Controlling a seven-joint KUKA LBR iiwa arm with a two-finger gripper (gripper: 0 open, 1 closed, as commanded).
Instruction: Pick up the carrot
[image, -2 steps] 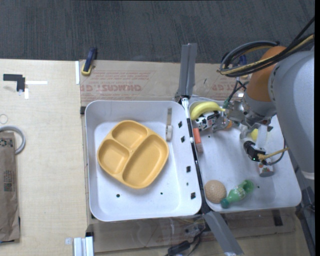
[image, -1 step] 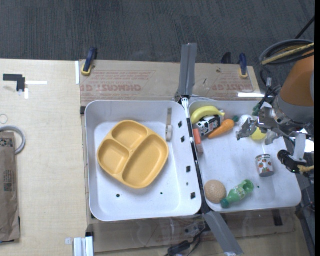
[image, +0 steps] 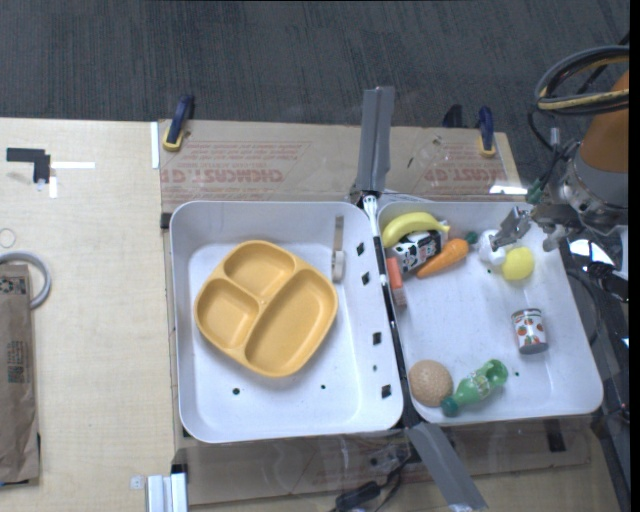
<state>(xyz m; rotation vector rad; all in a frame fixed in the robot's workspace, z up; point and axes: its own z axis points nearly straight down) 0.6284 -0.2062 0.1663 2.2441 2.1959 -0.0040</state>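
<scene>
Orange carrot lies left of the tool, long axis slanting up-right toward it; tool's spread I cannot tell.

"What's sitting in the right white plastic bin?"

"An orange carrot lying at a slant near the far wall, touching a small black-and-white box, with a curved yellow banana just behind them. A round yellow lemon is off to its right."

"And the arm?"

"Its metal two-finger gripper hovers over the far right corner, just above the lemon, apart from the carrot."

"Anything nearer us?"

"A small red-labelled can, a green plastic bottle lying down, and a tan speckled ball beside it. The left white bin holds a yellow three-compartment plate."
</scene>
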